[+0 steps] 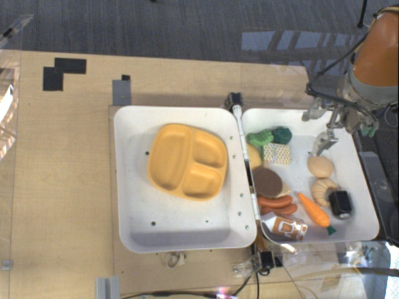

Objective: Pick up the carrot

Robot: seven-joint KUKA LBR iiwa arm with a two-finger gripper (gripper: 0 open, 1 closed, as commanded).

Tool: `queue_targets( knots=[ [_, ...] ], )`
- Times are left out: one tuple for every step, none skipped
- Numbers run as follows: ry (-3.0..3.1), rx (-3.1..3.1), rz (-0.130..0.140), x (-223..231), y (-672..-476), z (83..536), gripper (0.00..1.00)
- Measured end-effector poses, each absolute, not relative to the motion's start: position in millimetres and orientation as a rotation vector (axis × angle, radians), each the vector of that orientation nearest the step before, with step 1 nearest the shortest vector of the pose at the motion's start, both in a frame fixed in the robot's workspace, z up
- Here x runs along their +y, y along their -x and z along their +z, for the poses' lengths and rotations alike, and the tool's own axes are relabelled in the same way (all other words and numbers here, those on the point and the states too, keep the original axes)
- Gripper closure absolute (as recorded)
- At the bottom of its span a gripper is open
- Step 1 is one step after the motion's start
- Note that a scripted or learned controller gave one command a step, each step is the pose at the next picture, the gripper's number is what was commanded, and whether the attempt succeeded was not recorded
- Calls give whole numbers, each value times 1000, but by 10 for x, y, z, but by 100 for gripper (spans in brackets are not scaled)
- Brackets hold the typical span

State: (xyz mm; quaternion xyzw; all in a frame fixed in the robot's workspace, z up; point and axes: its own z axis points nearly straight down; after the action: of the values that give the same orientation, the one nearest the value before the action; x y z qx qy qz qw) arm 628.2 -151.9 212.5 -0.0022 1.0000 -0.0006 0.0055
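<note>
The carrot (pixel 313 209), orange with a small green tip, lies at a slant near the front right of the right bin (pixel 368 220). It rests between a beige croissant-shaped piece (pixel 323 190) and a tipped can (pixel 285 228). My gripper (pixel 318 129) hangs over the back of that bin, well behind the carrot and apart from it. Its two metal fingers (pixel 323 142) stand open with nothing between them.
Around the carrot lie a black object (pixel 340 204), red sausages (pixel 276 203), a brown patty (pixel 268 180), a round beige piece (pixel 320 166), a speckled block (pixel 277 154) and green vegetables (pixel 268 136). The left bin (pixel 134 229) holds a yellow divided plate (pixel 187 161).
</note>
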Motion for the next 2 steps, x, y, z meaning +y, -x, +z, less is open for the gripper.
queue_targets(
  knots=[
    [-81,3121,-6,-1937,-5735,909,0],
    [162,3117,-7,-1432,-5106,911,0]
  ],
)
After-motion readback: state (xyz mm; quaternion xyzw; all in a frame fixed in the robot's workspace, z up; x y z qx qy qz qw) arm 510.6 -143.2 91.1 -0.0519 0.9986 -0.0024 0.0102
